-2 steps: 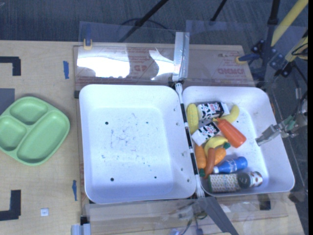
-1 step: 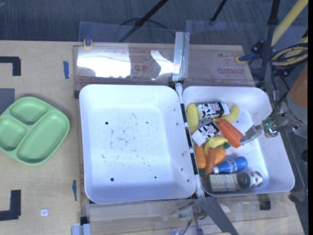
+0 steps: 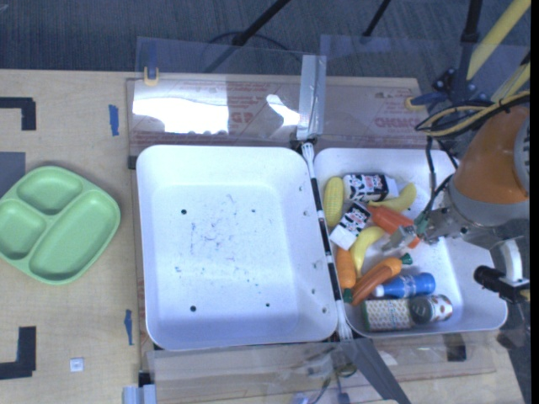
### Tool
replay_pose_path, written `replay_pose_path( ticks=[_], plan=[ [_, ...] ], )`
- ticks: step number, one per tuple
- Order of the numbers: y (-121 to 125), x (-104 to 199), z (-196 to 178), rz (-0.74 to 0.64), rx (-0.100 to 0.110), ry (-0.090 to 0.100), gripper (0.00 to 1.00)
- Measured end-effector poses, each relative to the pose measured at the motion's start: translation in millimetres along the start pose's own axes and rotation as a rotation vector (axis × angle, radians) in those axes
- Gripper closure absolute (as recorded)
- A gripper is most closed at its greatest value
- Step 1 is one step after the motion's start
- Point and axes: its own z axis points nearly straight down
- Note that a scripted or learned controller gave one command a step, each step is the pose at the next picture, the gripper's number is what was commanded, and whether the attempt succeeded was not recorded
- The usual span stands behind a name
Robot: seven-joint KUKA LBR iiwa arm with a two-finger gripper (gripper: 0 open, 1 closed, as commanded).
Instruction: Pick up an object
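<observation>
1. The right-hand bin (image 3: 472, 314) is the landmark. It holds a crowded heap of toy food, and the gripper (image 3: 418, 231) hangs low over the middle of that heap, reaching in from the bin's right rim.
2. Whether the gripper is released or clenched, I cannot tell; its tip is small and lost among the objects. Nothing is plainly held.
3. Likeliest targets, lying right at the tip: an orange carrot-like piece (image 3: 389, 219) and a banana (image 3: 365, 244) just left of it. A second carrot (image 3: 376, 279) lies nearer the bin's front.
4. Along the bin's front wall sit a blue bottle (image 3: 407, 286) and a speckled can (image 3: 410, 311). A corn cob (image 3: 333, 200) stands against the bin's left wall.
5. Risks, as a judgement: the pieces touch and overlap, so a closing grip may catch two, or pinch a rounded edge and let it slip. A descent onto a sloped carrot could push it aside.
6. Writing: a black-and-white carton (image 3: 367, 186) near the bin's back wall bears print too small to read. Mirrored red lettering shows on the clear panel (image 3: 370, 112) behind the bin, illegible.
</observation>
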Motion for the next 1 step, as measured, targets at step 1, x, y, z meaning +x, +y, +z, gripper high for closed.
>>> replay_pose_path(
  ticks=[1],
  plan=[
    [70.6, -43.1, 9.1, 0.106, 0.0, -0.001, 0.0]
  ],
)
